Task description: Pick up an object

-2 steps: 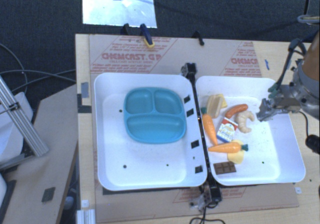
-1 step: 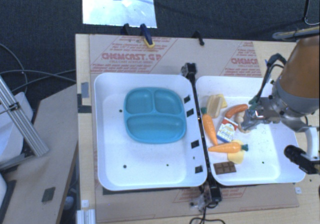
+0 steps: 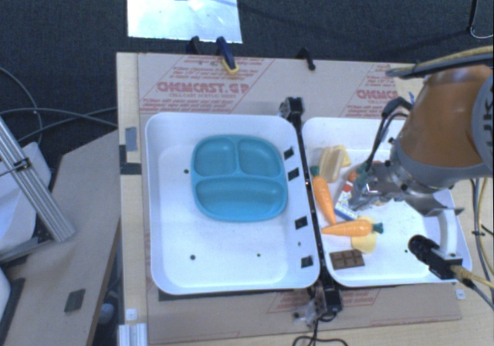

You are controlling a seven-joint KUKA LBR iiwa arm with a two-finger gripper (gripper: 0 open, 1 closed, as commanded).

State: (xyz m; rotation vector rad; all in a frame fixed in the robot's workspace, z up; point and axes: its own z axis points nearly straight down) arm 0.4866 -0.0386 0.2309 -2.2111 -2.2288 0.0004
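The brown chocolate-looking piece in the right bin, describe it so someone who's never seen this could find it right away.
Look in the right white bin, at its near edge beside the divider between the bins. The chocolate piece lies flat there, just below the carrot with the green top and a small yellow piece. It is the one dark brown, flat rectangle among orange and pale yellow toy foods.

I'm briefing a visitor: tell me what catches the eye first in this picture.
A blue plate with three compartments lies in the left bin. In the right bin, toy food clusters near the divider: two carrots, a chocolate bar and a pale bread piece. The arm hangs over them, its gripper beside the carrots.
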